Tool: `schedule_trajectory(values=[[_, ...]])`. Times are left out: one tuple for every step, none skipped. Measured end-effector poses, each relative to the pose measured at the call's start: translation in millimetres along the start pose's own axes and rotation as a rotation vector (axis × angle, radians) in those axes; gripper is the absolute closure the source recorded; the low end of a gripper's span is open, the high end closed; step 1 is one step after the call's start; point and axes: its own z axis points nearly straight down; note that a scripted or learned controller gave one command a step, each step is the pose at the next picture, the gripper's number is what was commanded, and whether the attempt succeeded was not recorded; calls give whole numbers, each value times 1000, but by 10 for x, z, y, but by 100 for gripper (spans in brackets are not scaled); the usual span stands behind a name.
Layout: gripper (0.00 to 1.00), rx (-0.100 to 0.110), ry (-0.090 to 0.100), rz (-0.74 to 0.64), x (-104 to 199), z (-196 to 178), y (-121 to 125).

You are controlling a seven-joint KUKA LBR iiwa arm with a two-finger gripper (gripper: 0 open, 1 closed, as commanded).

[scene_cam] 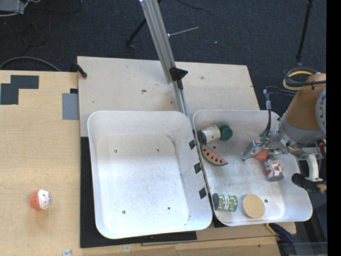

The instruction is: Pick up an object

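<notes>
End effector (pixel 259 149) low in the right bin (pixel 298 213), reached in from the right, metal fingers (pixel 249 152) spread toward the left and down. Hard to judge whether spread wide or pinched; cannot tell from this angle. Something small and orange-red (pixel 260 154) just at the fingers, touching or nearly so, but too blurred to call it a separate object or to call it gripped.

Judged as mid-attempt: descent into the bin made, no object visibly lifted clear. Grasp and lift both left to do, as far as can be seen.

Likeliest target the small can (pixel 273 169), red and white label, just below and right of the fingers, apart from them. Lying tilted, long axis running roughly up-left to down-right across the view, upper end toward the end effector.

Elsewhere in the same bin: watermelon slice (pixel 213 157) near the left wall, long axis slanting down to the right; pale bottle with green cap (pixel 216 133) above it, cap pointing right; green patterned can (pixel 226 202) lying on its side near the front; round wooden disc (pixel 254 206) just beside it. Left bin (pixel 101 143) alongside. Small red-and-white toy (pixel 40 199) well apart on the wooden surface (pixel 32 143) at far left.
</notes>
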Motion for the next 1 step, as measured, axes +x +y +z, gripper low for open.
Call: schedule_trajectory(values=[[100, 0, 0, 3, -6, -114, -1]])
